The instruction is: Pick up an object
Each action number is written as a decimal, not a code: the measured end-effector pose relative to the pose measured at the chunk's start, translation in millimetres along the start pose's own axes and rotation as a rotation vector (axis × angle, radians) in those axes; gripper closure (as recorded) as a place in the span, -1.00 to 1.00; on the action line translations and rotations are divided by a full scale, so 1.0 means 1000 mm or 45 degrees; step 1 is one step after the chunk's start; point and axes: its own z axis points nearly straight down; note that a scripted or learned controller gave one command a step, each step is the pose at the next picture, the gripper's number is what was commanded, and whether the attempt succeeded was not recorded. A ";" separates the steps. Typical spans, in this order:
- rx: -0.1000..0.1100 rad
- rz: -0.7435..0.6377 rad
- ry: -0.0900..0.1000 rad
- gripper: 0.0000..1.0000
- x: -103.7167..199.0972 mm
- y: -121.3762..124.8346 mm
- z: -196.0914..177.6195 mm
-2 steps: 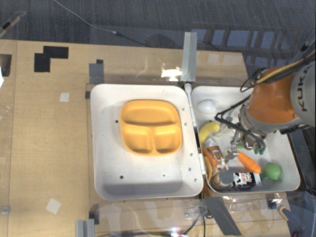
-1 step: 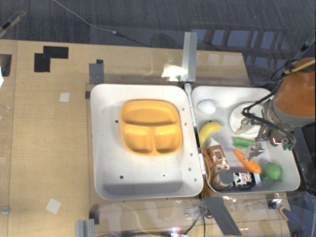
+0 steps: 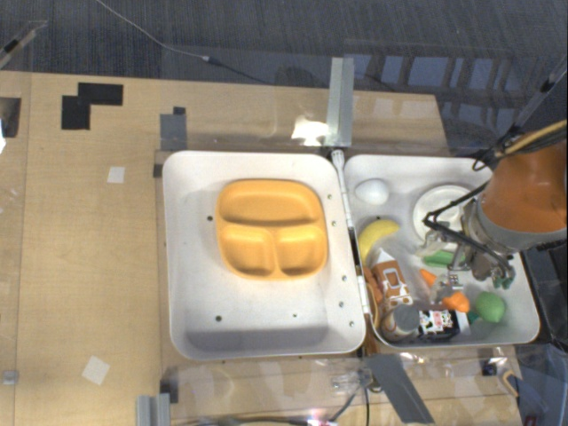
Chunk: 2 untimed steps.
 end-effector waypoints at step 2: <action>0.010 0.230 -0.033 -1.00 0.033 -0.016 0.004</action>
